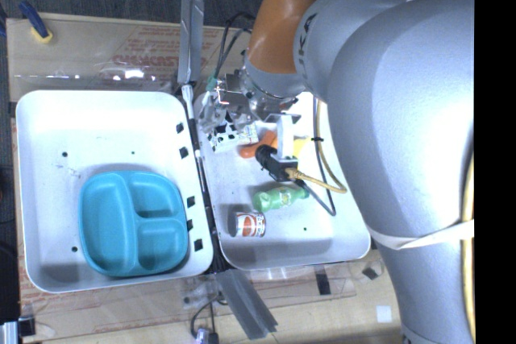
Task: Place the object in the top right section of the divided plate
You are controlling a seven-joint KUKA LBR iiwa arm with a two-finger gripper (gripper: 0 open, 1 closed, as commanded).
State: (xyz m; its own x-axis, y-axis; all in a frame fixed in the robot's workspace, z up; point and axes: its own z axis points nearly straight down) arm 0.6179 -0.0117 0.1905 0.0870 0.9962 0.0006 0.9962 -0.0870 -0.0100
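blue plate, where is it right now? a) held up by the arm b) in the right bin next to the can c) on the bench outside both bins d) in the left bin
d: the blue plate lies flat on the floor of the left bin, while the can sits in the right bin.

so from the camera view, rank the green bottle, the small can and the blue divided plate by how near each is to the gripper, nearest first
1. green bottle, lying in the right bin just below the gripper.
2. small can, on its side further down the right bin, near its bottom edge.
3. blue divided plate, in the left bin, across the divider wall and farthest away.
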